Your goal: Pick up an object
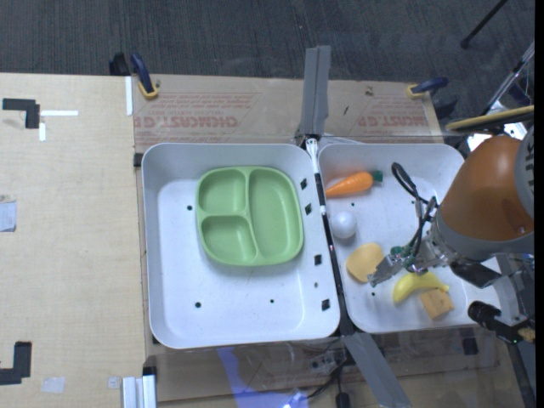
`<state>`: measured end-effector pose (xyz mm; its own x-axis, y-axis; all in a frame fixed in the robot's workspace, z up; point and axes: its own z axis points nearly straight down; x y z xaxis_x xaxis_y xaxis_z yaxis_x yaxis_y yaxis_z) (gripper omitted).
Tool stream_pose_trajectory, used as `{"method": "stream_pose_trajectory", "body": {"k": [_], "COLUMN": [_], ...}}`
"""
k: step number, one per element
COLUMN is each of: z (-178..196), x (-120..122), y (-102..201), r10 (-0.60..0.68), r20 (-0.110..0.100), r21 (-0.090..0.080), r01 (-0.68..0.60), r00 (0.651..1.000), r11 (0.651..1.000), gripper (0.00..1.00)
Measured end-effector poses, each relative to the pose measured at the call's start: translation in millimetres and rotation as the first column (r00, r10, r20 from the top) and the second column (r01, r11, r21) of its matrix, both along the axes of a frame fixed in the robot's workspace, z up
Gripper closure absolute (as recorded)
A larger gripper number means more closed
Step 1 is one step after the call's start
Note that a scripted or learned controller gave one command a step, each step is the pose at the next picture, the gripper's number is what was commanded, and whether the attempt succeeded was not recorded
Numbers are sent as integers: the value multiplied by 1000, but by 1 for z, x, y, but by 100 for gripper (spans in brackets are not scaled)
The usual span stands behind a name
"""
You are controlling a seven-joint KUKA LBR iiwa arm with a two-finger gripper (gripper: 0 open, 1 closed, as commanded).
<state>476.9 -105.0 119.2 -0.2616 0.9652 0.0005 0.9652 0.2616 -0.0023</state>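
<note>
In the right bin [382,155], my gripper [396,265] hangs low under the orange-banded wrist. It sits between a flat yellow piece [365,261] on its left and a yellow banana [413,286] just below and to its right, close to both. A tan cube [436,303] rests against the banana's right end. An orange carrot [349,184] lies near the bin's back, and a white ball [342,223] is by the left wall. The arm hides the bin's right side.
The left bin [170,253] holds a green divided plate [250,216]. A black cable loops over the right bin near the wrist [403,179]. Clamps and a metal bar stand along the back edge of the bins.
</note>
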Motion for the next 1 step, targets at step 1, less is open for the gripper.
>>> {"method": "stream_pose_trajectory", "body": {"k": [1], "z": [-28], "x": [0], "y": [-1], "r10": [126], "r20": [0], "r21": [1], "r01": [-126], "r00": [992], "r11": [992], "gripper": [0]}}
